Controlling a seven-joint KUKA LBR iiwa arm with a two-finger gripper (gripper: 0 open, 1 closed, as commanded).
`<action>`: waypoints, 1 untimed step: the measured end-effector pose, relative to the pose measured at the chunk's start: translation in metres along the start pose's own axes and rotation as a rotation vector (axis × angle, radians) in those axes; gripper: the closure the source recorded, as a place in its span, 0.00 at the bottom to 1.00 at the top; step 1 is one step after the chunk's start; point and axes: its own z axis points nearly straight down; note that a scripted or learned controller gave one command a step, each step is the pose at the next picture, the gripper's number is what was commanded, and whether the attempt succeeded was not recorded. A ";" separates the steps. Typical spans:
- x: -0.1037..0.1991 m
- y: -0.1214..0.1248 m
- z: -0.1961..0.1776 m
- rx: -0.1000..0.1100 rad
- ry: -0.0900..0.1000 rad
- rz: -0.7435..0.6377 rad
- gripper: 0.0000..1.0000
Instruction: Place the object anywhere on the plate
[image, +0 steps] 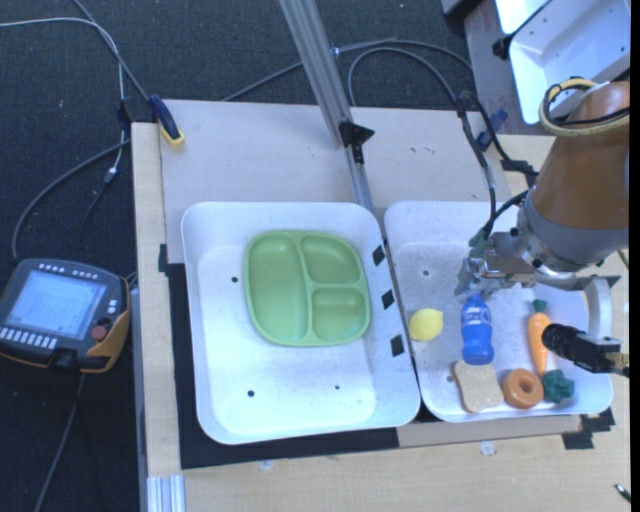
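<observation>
Pincer (481, 282) over bottle (477, 330), fingertips unclear

A robotics lab: a teach pendant (62, 315) lies on dark carpet at nine o'clock, cables (80, 120) trailing around the plywood desk (250, 150).

Plate (305, 288): pale green, three compartments, lying flat in the left bin. Bottle (477, 328): blue, small, in the right bin, directly below the hand (487, 275).
</observation>
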 end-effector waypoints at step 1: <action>0.044 0.000 0.010 0.004 0.001 0.001 1.00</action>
